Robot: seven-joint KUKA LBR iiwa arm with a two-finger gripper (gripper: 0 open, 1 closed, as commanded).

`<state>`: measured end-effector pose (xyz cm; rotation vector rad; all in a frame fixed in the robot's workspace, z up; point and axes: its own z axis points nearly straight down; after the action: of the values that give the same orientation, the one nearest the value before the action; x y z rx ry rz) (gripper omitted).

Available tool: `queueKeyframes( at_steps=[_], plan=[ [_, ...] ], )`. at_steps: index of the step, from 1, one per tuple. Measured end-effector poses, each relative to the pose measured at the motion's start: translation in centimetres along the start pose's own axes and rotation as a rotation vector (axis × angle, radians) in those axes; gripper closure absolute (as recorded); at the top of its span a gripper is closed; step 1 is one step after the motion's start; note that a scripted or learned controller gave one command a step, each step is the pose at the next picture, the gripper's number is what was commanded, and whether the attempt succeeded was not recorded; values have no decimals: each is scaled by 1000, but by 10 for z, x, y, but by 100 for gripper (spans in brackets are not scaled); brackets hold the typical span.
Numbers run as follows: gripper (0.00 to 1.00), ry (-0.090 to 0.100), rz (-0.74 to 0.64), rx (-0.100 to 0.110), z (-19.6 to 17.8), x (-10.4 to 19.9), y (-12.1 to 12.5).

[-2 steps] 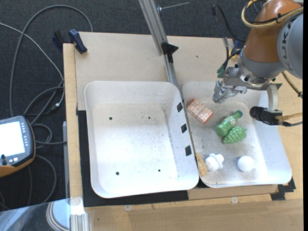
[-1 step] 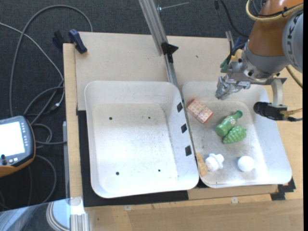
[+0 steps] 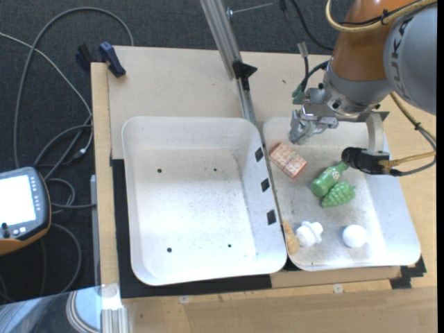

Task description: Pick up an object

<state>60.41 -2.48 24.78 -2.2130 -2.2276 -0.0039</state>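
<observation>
A dark carpeted floor (image 3: 62,5) is seen around a pale wooden bench (image 3: 173,82). Cables (image 3: 41,40) are trailed across the floor at ten o'clock. A handheld control pendant (image 3: 21,207) is laid at nine o'clock. A metal pole (image 3: 218,30) is slanted at twelve o'clock.

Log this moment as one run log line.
gripper: above right bin, near its far edge | holding: nothing seen | nearest: pink block | also: green toy, two white pieces

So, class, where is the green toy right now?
The green toy lies in the right bin, right of the pink patterned block and above the white ball.
</observation>
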Motion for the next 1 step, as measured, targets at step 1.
queueKeyframes(
  at_steps=[1],
  plan=[
    [100, 1, -1, 5, 11, 62, -5]
  ],
)
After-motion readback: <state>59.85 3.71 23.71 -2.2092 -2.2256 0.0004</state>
